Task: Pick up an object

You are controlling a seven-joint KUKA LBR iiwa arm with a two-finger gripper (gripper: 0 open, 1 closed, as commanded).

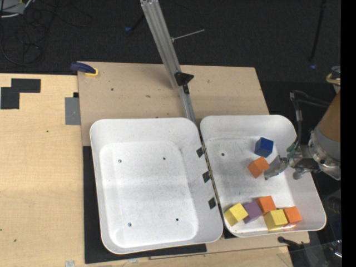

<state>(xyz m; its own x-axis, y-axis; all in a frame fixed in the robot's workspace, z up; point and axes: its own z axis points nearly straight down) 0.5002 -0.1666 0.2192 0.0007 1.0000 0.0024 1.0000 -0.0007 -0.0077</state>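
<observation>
Grey pincer (283, 168) sits low by the right bin's (239, 128) right wall, fingers spread, nothing between them; one tip just beside the orange cube (257, 167), likely the target, mid-bin. Blue cube (264, 147) close behind it could crowd a grasp. Along the near edge, clustered: yellow block (236, 213), purple block (252, 209), further orange and yellow blocks. Left bin (111, 131) adjoins.
</observation>
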